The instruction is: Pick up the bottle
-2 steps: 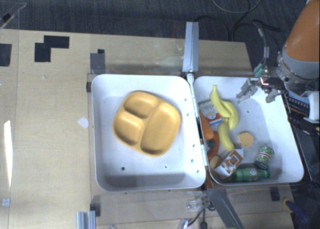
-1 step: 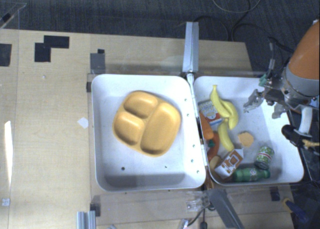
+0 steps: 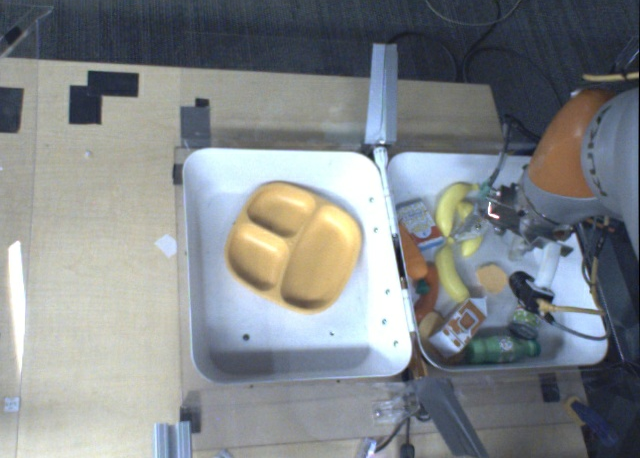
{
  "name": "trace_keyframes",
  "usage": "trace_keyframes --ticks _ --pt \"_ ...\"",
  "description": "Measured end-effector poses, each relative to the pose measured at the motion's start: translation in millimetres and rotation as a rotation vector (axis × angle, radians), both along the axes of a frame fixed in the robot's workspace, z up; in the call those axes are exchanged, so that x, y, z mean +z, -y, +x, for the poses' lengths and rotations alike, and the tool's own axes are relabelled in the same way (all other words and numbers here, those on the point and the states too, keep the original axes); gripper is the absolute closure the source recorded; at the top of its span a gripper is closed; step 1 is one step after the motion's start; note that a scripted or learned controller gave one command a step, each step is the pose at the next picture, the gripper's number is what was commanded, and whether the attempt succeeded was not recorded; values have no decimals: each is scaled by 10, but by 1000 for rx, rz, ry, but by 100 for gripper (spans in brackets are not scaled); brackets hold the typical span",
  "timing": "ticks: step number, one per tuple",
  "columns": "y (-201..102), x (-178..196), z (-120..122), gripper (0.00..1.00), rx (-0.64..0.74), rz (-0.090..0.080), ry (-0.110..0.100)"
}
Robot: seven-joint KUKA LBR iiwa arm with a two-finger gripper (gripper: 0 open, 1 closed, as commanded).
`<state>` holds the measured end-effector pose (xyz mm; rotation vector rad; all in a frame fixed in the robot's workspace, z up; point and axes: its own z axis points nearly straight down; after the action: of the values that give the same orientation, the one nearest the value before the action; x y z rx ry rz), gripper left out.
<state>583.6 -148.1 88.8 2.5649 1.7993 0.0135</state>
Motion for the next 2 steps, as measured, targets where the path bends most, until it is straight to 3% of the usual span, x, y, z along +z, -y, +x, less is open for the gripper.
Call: trace_keyframes --ticks 1,2 --pt "151 104 745 0 -131 2 -12" --pt "462 1266 369 0 -240 2 -5"
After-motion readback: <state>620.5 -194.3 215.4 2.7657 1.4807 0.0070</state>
